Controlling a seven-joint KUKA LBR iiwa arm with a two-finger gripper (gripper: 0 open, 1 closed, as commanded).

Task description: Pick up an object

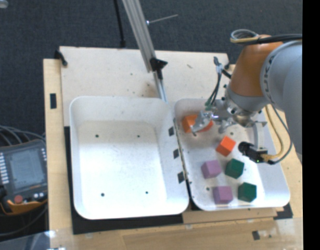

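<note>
In the right bin (282, 190), my gripper (202, 123) hangs low over the far left corner, right at an orange block (189, 123). Part of that block is hidden behind the gripper, and a sliver of orange shows on its other side. Whether the block is gripped cannot be made out. A second orange cube (226, 146) lies just right of and nearer than the gripper. Two purple cubes (212, 169) (222, 194) and two green cubes (234, 168) (247, 191) rest toward the near side of the same bin.
The left bin (72, 113) sits beside the right one, their walls meeting at a ridge (178, 150). A slanted metal pole (141, 30) rises behind the bins. A black cable with a connector (256, 154) hangs off the wrist above the cubes.
</note>
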